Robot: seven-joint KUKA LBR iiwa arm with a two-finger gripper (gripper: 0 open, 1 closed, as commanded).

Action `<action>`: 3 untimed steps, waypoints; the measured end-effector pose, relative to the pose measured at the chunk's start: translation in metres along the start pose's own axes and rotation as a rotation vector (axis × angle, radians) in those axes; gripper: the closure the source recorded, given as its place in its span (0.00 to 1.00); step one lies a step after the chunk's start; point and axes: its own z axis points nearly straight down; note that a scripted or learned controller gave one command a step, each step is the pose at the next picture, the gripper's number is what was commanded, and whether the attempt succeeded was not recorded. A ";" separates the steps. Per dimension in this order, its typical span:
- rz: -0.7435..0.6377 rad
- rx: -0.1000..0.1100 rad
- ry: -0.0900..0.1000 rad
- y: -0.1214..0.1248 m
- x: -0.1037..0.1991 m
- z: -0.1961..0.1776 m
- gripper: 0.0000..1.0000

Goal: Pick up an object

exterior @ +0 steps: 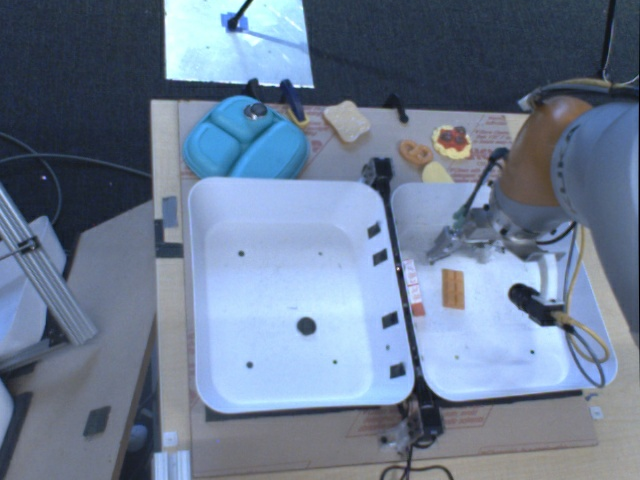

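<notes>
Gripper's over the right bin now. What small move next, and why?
Probably lower the gripper a little toward the orange waffle piece, which lies flat on the right bin floor just below it in the camera view. Nothing sits between its fingers yet.

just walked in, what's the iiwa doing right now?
The arm reaches in from the right, its gripper low over the right bin, just above a small orange waffle-like piece on the bin floor. Nothing shows between the fingers, so no pick yet. The left bin holds one small dark round object. A blue divided tray and several toy foods, including a toast slice, sit behind the bins.
</notes>
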 end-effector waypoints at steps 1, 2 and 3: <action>0.004 -0.010 -0.008 -0.036 0.032 -0.003 0.00; 0.002 -0.002 -0.002 -0.015 0.026 -0.002 0.00; 0.006 -0.004 -0.002 -0.040 0.018 -0.002 0.00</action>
